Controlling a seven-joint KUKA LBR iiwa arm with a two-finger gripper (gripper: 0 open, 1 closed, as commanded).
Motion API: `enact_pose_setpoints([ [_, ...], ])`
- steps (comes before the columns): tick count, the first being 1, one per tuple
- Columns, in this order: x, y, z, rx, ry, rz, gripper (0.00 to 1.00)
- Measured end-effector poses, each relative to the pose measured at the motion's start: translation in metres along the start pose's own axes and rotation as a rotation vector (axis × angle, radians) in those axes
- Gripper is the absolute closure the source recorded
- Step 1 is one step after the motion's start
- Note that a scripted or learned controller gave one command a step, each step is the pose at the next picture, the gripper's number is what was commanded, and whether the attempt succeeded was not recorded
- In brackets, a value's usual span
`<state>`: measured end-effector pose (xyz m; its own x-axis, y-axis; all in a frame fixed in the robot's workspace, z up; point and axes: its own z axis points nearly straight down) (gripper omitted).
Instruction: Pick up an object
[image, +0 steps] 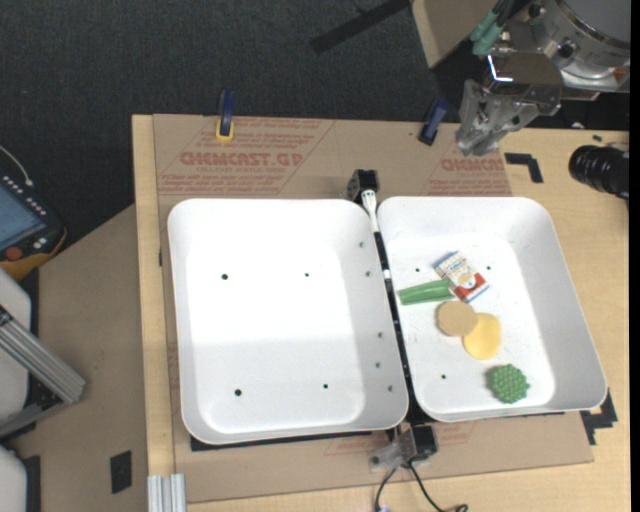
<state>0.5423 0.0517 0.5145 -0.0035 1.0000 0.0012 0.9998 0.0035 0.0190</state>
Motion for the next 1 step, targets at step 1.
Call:
enact_pose_setpoints([
  [1, 0.0130, 0.0475, 0.1113, 0.027, -0.002, 0.004, 1.00],
])
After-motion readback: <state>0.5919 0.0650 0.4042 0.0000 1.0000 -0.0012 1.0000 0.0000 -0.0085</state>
